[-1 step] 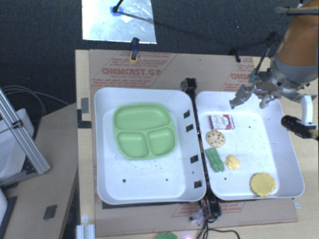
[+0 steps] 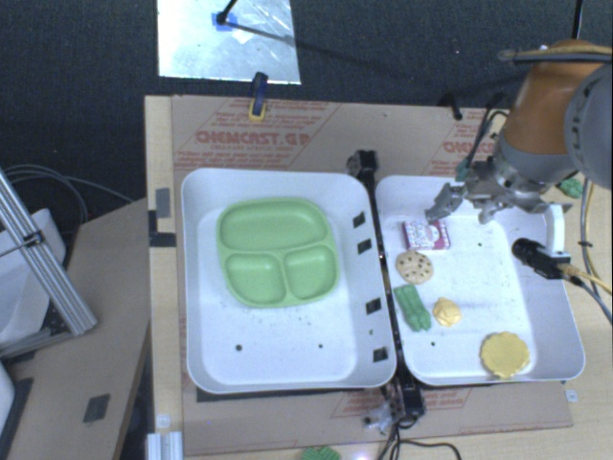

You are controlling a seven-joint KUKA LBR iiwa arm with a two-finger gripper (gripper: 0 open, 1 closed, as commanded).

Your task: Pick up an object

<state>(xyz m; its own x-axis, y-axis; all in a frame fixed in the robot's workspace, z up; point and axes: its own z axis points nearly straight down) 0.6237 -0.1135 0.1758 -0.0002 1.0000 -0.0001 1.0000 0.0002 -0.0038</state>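
from my end the two-finger gripper (image 2: 466,207) hangs spread open with nothing in it, just above the small pink-and-white packet (image 2: 425,235) lying in the right white bin (image 2: 551,300), beside a speckled round cookie (image 2: 414,266).

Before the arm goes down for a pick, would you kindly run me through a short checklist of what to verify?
1. Gripper above right bin: ok.
2. Nothing held yet: ok.
3. Nearest target, pink packet, lies apart from cookie: ok.
4. Gripper centred over packet: not ok, it sits up and to the right.
5. Green piece close to the bin's left wall, awkward pick: not ok.
6. Yellow disc and yellow lump unobstructed: ok.
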